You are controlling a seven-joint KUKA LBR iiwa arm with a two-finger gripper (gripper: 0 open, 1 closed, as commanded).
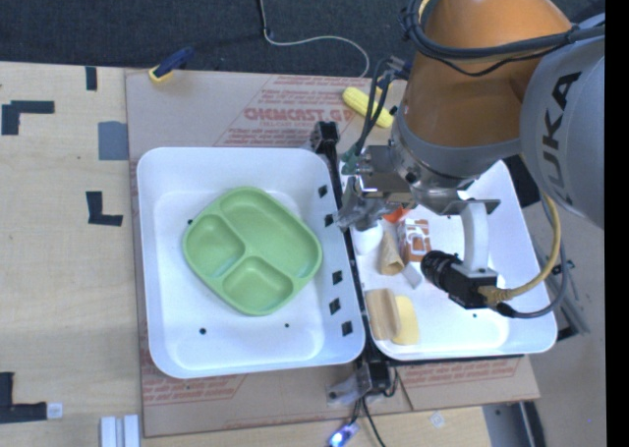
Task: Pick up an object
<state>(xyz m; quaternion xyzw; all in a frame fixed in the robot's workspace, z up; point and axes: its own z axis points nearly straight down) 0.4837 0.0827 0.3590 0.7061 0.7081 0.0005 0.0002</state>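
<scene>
The arm hangs over the right bin [521, 342] at centre-right of the frame, with the gripper [378, 201] down near that bin's upper left corner; whether it is apart or together, I cannot tell. Just below it lies a small tan packet [393, 253], long axis running up-down, and lower still a yellow block [393, 317], while the green divided plate [253, 251] sits in the left bin [162, 180].

The big grey arm [560, 121] comes in from the right and bends down. Its round orange band [472, 52] sits on top, above the wrist. The gripper [378, 201] hangs low under it, pointing down. A black cable loops beside the wrist.
</scene>
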